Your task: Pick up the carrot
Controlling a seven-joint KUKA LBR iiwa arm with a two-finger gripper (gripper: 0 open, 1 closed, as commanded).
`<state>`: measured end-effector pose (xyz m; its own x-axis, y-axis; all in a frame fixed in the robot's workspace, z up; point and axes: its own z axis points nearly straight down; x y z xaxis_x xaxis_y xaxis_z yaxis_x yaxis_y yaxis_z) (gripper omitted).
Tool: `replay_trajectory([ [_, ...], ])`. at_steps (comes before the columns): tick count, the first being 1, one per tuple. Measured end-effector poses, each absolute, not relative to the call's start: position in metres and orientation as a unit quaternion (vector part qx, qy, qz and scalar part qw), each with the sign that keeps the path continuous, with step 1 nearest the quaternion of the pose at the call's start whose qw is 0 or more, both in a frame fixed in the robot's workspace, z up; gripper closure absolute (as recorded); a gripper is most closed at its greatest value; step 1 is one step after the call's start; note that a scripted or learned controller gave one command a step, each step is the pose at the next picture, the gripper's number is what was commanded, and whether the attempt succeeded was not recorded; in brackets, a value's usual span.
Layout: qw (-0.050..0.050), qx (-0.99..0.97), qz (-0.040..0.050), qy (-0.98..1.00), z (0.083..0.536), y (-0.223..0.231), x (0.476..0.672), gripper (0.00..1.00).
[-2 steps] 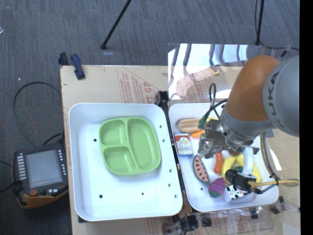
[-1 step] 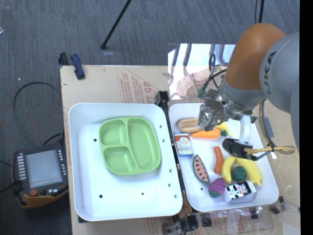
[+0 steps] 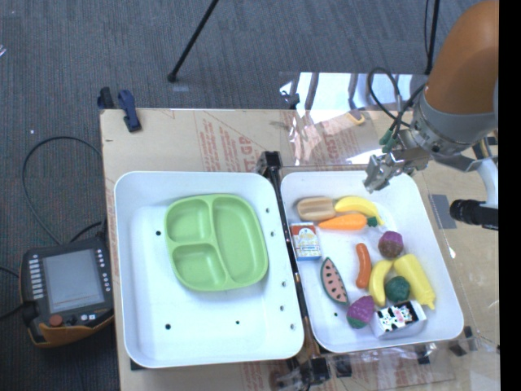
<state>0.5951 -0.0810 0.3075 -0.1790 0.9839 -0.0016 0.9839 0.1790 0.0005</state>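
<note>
The carrot (image 3: 345,222) lies in the right bin (image 3: 434,218), in its far half, with its long axis running nearly left to right and tipped only slightly. Its thick orange end points left toward a small carton (image 3: 305,241); its green-tipped end points right. A banana (image 3: 358,208) lies just beyond it on the far side, touching or almost touching along much of its length, and a bun (image 3: 315,208) sits at the far left of the pair.

The gripper (image 3: 381,174) hangs over the far edge of the same bin, above and to the right of the carrot. From the gripper, the carrot lies nearer to the camera and a little left, with the banana between the two. Whether the fingers are spread or closed cannot be told from this angle, and nothing can be seen held.

The move ahead appears to turn on that crowding: a descent would need to land on the near side of the banana, and a grasp across the carrot's short width, closing near to far, would put one finger into the narrow seam against the banana. The carrot's right half looks the freer part.

The left bin (image 3: 146,300) holds a green tray (image 3: 216,243), well apart from all this.
</note>
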Motion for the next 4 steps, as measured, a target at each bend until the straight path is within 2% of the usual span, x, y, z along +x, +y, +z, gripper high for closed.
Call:
replay_trajectory([
  [1, -0.001, 0.640, -0.0004, 0.768, 0.306, -0.080, 0.595, 0.00],
  [2, -0.007, 0.740, -0.0053, 0.672, 0.124, -0.121, 0.606, 0.00],
  [3, -0.001, 0.797, -0.0006, 0.604, 0.087, -0.167, 0.640, 0.00],
  [4, -0.003, 0.794, -0.0013, 0.608, 0.096, -0.164, 0.641, 1.00],
])
